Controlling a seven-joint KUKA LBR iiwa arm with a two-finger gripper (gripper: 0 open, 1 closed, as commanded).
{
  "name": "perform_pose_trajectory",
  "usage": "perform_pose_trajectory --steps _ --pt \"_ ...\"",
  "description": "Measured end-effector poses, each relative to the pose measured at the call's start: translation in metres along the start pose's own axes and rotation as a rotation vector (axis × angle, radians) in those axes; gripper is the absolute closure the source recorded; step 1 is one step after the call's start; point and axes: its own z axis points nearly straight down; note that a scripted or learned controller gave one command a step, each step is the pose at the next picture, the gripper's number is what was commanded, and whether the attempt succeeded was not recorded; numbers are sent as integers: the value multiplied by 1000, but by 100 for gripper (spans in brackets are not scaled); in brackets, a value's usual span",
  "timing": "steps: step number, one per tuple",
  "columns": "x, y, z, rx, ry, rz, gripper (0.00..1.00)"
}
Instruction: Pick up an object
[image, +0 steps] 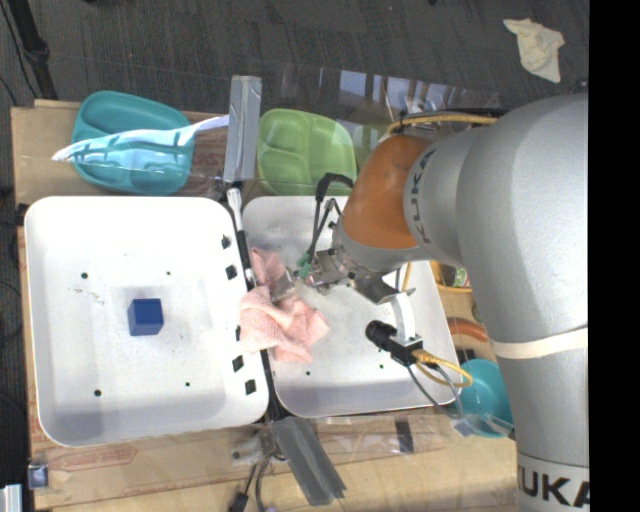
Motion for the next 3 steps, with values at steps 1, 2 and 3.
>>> perform_pose_trajectory --steps 1,2,3 --pt "1 -51 3 -1 0 -17 0" --pt "-7 -8 3 -2 0 -33 0" --pt "5 -67 -3 -1 0 -59 0"
